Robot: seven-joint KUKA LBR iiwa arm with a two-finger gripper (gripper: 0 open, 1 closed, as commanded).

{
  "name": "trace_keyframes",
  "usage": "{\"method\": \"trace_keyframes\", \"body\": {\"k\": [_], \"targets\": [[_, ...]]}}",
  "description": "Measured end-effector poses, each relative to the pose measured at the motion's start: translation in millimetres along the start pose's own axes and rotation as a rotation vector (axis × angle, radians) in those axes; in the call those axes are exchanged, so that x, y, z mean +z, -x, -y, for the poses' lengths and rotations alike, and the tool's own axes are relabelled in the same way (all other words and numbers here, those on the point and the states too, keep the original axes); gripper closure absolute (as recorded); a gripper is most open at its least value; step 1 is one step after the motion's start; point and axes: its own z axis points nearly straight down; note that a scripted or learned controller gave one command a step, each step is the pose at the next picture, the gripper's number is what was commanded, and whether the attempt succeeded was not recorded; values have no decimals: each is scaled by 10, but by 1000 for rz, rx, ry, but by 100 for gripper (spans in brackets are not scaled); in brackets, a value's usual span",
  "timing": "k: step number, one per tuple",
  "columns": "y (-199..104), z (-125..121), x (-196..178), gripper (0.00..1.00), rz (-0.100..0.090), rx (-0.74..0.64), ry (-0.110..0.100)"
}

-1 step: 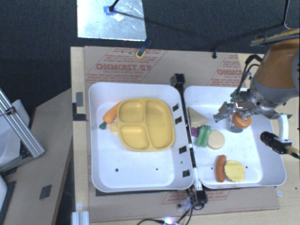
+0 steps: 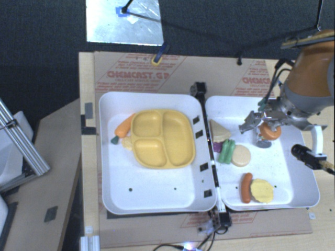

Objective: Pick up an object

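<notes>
Over the right bin [image 2: 301,192], the tool [image 2: 263,131] grasps an orange piece [image 2: 270,132]; a hotdog [image 2: 246,187] lies nearer.

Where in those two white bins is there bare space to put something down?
Left bin: a bare strip along the near edge, below the yellow tray. Right bin: bare floor at its near-left corner, left of the hot dog. Crowded: the right bin's middle, around the green piece and end effector.
</notes>
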Motion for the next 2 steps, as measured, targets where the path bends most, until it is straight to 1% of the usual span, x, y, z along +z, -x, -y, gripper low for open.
{"method": "trace_keyframes", "body": {"k": [1,2], "targets": [[54,89,541,0,-1,3,-5],[83,79,963,0,-1,2,-5]]}}
